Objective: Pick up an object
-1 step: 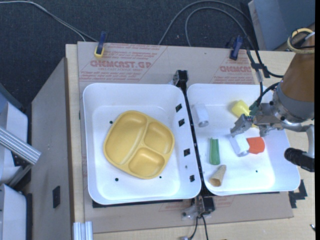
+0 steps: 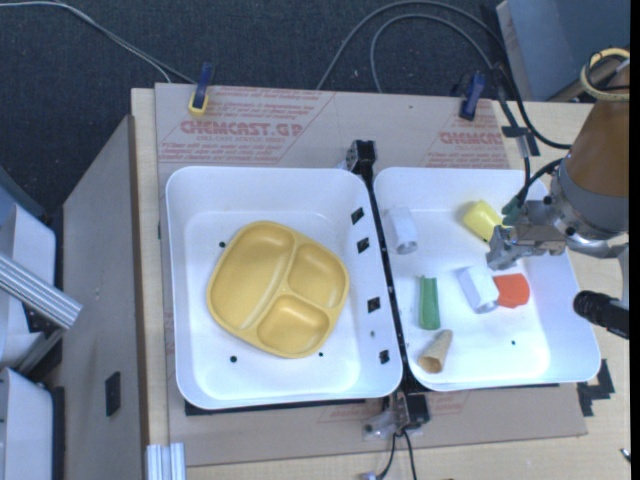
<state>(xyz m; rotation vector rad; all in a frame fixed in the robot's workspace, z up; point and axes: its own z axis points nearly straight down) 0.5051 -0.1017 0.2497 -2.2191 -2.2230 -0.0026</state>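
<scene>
Now gripper point(image 2: 505, 255) — above orange block point(image 2: 513, 290).

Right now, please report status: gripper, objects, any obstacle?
Gripper low over right bin, nothing seen held. Orange block and white piece just below it. Yellow block close beside.

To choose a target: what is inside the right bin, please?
The right bin holds a yellow piece, orange block, green stick, cone and two white pieces. The gripper covers part.
</scene>
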